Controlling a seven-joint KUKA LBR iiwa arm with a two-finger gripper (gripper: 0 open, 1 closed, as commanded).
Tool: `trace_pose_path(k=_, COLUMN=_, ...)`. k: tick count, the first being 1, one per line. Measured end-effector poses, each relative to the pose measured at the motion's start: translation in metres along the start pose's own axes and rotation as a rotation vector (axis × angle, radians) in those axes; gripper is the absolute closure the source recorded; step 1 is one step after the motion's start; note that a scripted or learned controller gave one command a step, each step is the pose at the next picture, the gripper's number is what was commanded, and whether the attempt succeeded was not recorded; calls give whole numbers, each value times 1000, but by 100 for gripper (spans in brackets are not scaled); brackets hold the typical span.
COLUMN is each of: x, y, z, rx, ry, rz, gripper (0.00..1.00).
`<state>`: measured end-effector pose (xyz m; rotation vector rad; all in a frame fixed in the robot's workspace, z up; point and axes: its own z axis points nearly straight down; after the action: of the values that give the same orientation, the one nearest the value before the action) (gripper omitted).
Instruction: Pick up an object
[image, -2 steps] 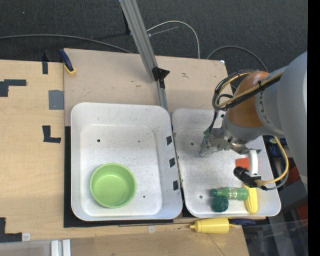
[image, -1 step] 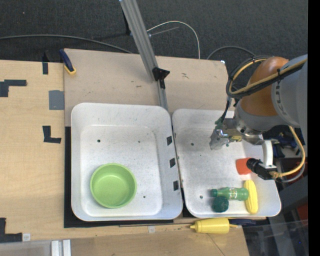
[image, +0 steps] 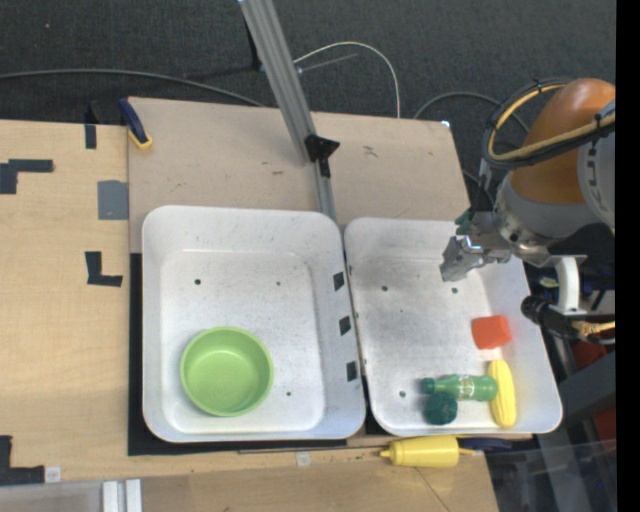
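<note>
The grey arm with its orange band is reaching in from the right side of the frame, and its gripper (image: 462, 258) is hanging over the upper part of the right bin (image: 400, 300), near the far right corner. Whether the gripper is open or closed I cannot tell, because it is small and seen from above; nothing is showing between its tips. The objects for picking are lying in the lower right part of this same bin, well apart from the gripper. An orange block (image: 491, 332) is sitting near the right wall. Below it a yellow banana-shaped toy (image: 502, 392) is lying along the right edge, and a green bottle (image: 458, 387) is lying on its side, its one end touching the yellow toy. A dark green small object (image: 439, 407) is resting just beside the bottle, on its lower side. In the left bin (image: 240, 235) a light green bowl (image: 227, 371) is standing upright at the lower left. A yellow bottle (image: 424, 452) is lying on the tabletop (image: 220, 160) outside the bins, just below the front rim of the right bin. A grey metal pole (image: 292, 90) is running slantwise from the top of the frame down to the place between the two bins.
</note>
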<state>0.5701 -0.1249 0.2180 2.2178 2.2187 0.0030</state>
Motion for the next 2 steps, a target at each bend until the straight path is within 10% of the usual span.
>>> trace_pose_path(k=2, x=49, y=15, z=-11, rx=6, ry=3, rz=-6, gripper=100)
